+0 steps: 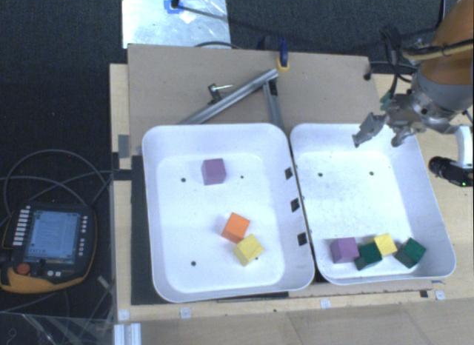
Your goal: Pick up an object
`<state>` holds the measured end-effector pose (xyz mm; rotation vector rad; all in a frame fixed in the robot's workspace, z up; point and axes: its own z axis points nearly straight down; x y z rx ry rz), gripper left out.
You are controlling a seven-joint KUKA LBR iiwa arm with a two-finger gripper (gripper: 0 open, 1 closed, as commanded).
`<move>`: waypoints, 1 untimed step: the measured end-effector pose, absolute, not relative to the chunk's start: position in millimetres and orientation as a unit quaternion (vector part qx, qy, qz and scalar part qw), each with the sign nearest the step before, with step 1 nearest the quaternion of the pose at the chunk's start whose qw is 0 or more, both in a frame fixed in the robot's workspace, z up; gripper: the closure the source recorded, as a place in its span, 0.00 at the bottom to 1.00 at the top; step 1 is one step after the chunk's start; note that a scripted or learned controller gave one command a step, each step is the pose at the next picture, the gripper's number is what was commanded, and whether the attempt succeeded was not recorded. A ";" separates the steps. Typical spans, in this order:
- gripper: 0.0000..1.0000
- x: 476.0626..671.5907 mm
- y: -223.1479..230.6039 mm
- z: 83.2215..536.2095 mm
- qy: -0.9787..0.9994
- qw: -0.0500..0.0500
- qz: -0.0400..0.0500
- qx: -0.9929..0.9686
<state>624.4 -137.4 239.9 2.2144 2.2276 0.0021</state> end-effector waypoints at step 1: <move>0.00 624.4 -137.4 239.9 0.709 0.000 0.001 0.705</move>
